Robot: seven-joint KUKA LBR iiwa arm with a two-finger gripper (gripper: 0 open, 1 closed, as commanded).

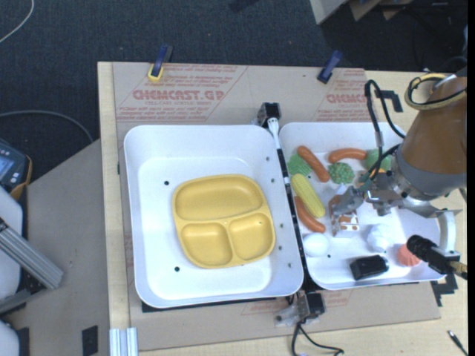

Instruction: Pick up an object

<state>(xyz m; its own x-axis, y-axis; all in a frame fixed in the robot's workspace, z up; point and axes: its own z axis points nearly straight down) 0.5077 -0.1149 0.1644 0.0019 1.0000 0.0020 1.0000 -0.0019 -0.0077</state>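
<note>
Dark carpet surrounds your bench (pixel 223 87), a board carrying two shallow white bins side by side. Your gripper (pixel 345 212) hangs low in the right bin (pixel 326 273), near its middle, and you cannot tell from this angle how it is set or whether it has anything. Just left of it lies a toy corn cob (pixel 307 194), probably the easiest pick: likely light, hollow plastic, stiff but a bit slick. Its long axis runs from upper left to lower right, so take it across the middle, squeezing the narrow width. Around it sit a carrot (pixel 313 163), a broccoli floret (pixel 341 173), two sausages (pixel 347 155), a white egg (pixel 315 243) and a black block (pixel 368 266). The left bin (pixel 148 199) holds a yellow divided plate (pixel 223 219).
</note>
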